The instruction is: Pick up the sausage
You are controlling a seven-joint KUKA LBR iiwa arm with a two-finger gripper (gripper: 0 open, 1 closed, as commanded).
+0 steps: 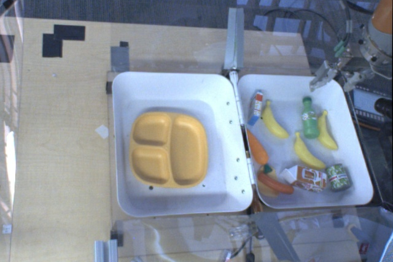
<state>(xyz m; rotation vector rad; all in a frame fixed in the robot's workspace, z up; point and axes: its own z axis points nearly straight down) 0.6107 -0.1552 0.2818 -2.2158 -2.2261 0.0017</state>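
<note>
Hovering by the right bin's (362, 150) top right corner, my gripper (328, 73) open and empty, I'd pinch the small, light, slippery-looking sausage (274, 184) mid-length

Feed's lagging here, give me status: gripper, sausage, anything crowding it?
Gripper above right bin's far edge, holding nothing. Sausage lies at near left corner. Carrot and carton crowd it.

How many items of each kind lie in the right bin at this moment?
Bananas: 3
Green bottle: 1
Carrot: 1
Sausage: 1
Carton: 1
Can: 1
Small tube: 1
Total: 9
</note>
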